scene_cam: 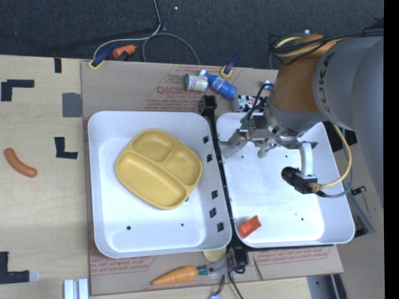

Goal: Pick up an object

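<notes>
— Nearest us, what lies at the near edge?

— Toy carrot on the surface, just near of the left bin, its green end tangled with cables I cannot sort out. Far to the left, a small sausage-shaped toy sits alone on the wood.

— And inside the bins?

— Left bin: a yellow divided plate, tilted diagonally. Right bin: a small orange-red block at the near-left corner, close to the divider, well apart from the arm.

— The end effector?

— The end effector is at the right bin's far-left part, under the grey and orange arm. Metal parts jut left, but I cannot tell how far apart its fingers are, nor see anything between them.

— Beyond the bins?

— A blue and white bottle lying on cardboard, partly blurred.
</notes>
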Robot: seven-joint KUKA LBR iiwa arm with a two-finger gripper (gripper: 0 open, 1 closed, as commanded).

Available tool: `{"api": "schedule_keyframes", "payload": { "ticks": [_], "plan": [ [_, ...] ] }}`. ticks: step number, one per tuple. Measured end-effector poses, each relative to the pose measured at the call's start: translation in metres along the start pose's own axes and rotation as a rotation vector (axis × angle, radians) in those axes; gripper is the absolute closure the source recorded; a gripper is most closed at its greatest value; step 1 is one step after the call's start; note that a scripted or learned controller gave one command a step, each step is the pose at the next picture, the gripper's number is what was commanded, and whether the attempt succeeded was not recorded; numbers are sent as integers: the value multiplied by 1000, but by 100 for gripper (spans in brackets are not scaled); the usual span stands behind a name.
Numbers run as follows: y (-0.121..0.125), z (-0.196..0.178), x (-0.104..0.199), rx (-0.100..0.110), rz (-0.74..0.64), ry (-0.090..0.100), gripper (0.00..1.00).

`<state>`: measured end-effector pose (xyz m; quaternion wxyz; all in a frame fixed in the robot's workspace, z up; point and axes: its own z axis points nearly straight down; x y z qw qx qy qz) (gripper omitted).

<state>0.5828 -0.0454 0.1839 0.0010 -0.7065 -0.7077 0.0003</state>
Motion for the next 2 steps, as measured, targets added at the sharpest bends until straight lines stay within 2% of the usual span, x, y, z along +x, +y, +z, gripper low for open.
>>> {"api": "schedule_keyframes", "payload": {
  "ticks": [1, 2],
  "plan": [
    [56, 40, -60, -3, 3, -3, 0],
    [86, 89, -59, 0, -1, -2, 0]
  ]
}}
